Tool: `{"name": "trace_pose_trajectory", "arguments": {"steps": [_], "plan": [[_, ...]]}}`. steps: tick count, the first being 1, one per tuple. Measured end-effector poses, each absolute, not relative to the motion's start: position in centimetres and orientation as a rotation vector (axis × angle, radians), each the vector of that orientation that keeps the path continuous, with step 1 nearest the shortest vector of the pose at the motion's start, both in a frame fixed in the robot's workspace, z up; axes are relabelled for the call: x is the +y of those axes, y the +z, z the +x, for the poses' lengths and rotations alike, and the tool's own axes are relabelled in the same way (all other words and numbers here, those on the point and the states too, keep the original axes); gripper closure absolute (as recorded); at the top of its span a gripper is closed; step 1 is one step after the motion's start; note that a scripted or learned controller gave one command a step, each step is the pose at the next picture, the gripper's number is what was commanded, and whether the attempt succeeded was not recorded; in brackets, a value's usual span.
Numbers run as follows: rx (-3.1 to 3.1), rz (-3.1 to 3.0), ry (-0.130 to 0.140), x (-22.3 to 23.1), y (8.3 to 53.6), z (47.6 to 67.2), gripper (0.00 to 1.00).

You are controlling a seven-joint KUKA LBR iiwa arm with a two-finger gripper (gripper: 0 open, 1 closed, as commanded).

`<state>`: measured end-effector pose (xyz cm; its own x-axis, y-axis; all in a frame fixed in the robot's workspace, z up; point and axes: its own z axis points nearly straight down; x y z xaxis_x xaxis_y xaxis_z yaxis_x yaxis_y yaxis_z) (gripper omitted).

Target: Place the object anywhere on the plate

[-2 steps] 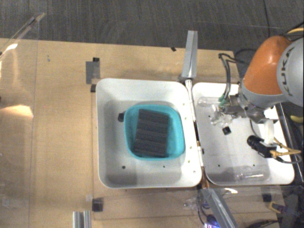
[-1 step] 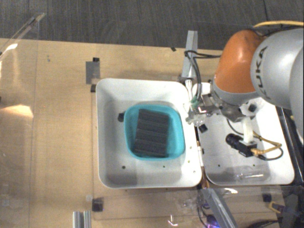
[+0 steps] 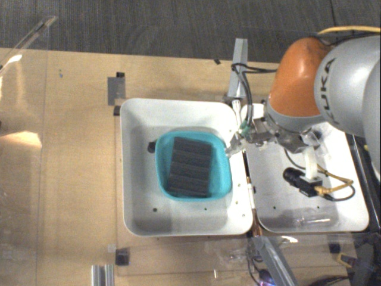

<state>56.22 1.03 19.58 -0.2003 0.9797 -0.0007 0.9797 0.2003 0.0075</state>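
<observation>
Beside plate [image 3: 223,174] rim: fingers [image 3: 233,146]; dark block [image 3: 189,166] on plate.

Grey arm [image 3: 348,82] with glossy orange band [image 3: 297,76] (dark lettering beside it), thin wrist cables.

Surroundings: wooden counter, dark floor beyond.
Pale wood counter [image 3: 59,177] with bright glare patch at its left; dark grey carpet-like floor [image 3: 149,11] beyond the counter's far edge.

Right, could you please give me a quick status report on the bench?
Claw over the right rim of the teal plate. Dark ridged block lies on plate, left bin. Nothing in the way.
</observation>
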Motion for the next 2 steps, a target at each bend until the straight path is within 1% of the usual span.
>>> {"name": "trace_pose_trajectory", "arguments": {"steps": [1, 2], "plan": [[2.452, 1.954, 0.007, -2.9, 21.2, 57.2, 0.0], [2.432, 1.981, 0.009, 8.3, 23.0, 55.3, 0.0]]}}
